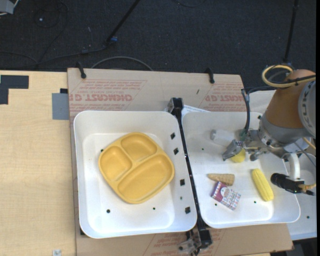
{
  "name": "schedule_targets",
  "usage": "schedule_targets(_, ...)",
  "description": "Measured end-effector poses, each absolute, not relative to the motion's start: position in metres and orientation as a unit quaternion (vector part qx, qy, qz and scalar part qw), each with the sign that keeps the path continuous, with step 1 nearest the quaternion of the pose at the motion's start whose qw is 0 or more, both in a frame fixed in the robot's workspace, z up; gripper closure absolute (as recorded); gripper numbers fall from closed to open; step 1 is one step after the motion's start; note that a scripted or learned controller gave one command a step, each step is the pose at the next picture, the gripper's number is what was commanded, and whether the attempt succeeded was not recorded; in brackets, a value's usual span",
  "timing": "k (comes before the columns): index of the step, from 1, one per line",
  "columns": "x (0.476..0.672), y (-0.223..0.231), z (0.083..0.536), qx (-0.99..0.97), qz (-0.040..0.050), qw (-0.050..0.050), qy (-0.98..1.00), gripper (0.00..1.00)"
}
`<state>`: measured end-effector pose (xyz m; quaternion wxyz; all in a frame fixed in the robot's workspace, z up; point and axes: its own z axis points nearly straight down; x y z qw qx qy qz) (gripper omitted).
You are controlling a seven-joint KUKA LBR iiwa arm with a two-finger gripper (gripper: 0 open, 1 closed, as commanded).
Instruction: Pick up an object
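My gripper (233,152) is low in the right bin (202,217), near its middle, reaching in from the right. A small yellow object (239,157) lies right at its tip, partly hidden by it; whether it is gripped I cannot make out. A yellow corn cob (262,184) lies toward the front right of the gripper. A tan cone-shaped piece (221,178) and a small maroon and white packet (226,196) lie in front of it. A pale, small item (215,135) sits toward the back of this bin.
The left bin (90,207) holds a yellow divided plate (136,167) at its centre. A black divider (182,164) runs between the two bins. Cardboard (149,92) lies under and behind both bins, with a wooden bench top (26,164) to the left.
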<state>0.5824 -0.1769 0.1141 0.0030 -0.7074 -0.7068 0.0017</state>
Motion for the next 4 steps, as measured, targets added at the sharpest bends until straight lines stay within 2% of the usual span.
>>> schedule_targets(1,0.583,-0.178,0.127,-0.708,0.0012,0.002,-0.706,1.0)
schedule_targets(2,0.576,-0.185,0.181,-0.708,-0.0002,-0.001,-0.706,1.0)
schedule_targets(4,0.576,-0.19,0.261,-0.706,-0.0003,-0.001,-0.708,1.0)
